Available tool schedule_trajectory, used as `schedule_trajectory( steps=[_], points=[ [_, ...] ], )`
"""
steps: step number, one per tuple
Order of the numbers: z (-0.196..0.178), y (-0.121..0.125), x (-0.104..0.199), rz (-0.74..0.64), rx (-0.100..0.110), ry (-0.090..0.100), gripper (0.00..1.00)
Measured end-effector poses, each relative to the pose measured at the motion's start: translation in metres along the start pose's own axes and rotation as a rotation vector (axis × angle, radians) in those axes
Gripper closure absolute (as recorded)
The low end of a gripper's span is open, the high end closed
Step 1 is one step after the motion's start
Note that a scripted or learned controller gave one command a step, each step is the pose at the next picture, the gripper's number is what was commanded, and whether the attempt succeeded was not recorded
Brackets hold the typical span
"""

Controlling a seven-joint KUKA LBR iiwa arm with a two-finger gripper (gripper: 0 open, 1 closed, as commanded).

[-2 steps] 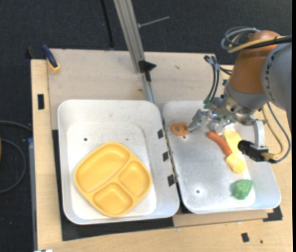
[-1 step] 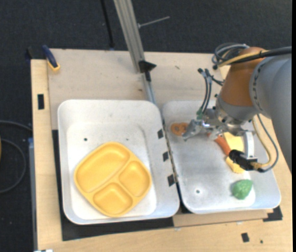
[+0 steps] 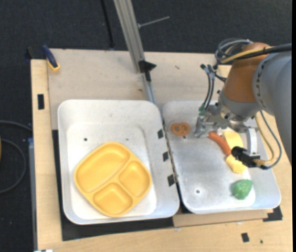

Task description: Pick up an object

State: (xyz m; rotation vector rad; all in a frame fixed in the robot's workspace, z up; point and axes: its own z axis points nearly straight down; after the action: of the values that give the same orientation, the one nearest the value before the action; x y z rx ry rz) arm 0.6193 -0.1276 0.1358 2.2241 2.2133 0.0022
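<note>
Orange-banded arm over right bin, grip state unclear

Grey arm enters from the right; tool (image 3: 204, 124) sits low over the right bin (image 3: 211, 193), near its back edge. Can't tell if it's apart or together. Small brown pretzel-shaped piece (image 3: 179, 128) just left of it. Orange carrot-like stick (image 3: 220, 142), yellow blocky pieces (image 3: 234, 151) and a bumpy green lump (image 3: 242, 188) crowd the right side. Left bin (image 3: 85, 114) carries a glossy yellow three-compartment tray (image 3: 113, 178). Tabletop (image 3: 95, 72) is bare tan board.

Two bins (image 3: 69, 114), one tray (image 3: 113, 178), five toys (image 3: 241, 188)
</note>
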Motion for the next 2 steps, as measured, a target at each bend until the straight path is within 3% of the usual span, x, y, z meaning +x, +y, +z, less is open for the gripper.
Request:
schedule_trajectory(
  steps=[2],
  points=[
    [-0.077,0.003,-0.004,-0.005,-0.001,0.001,1.00]
  ],
)
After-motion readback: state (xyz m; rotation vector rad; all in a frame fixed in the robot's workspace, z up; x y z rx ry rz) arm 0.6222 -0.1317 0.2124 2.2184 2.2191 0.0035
